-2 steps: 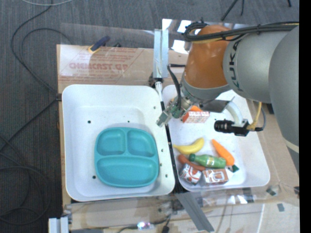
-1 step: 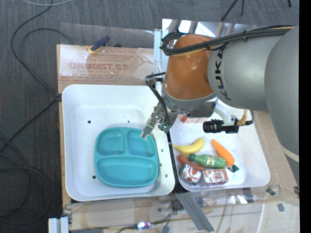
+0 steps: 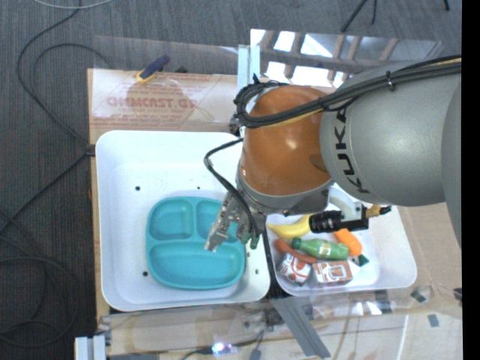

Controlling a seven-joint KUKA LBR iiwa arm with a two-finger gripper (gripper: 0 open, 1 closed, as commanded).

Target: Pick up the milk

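The gripper [image 3: 225, 232] hangs at frame centre over the right edge of the blue divided tray [image 3: 191, 246], which lies in the left bin [image 3: 131, 163]; its fingers appear slightly parted with nothing visible between them, so it carries no load. The right bin [image 3: 401, 265], at lower right, holds the food items crowded together: a banana [image 3: 289, 227], a green bottle [image 3: 322, 248], a carrot [image 3: 349, 241], a red-and-white packet [image 3: 292, 268], and a small carton with a red and white face [image 3: 332, 273], judged to be the milk, though its label is too small to read. The carton lies near the bin's lower edge, just beside the packet and just below the bottle. In my judgement the pick has not begun: the tool is over the wrong bin, well apart from the carton. The next move calls for a traverse toward lower right, across the wall between bins, then a descent onto the carton. Risk noted: neighbours press close, leaving little finger clearance.
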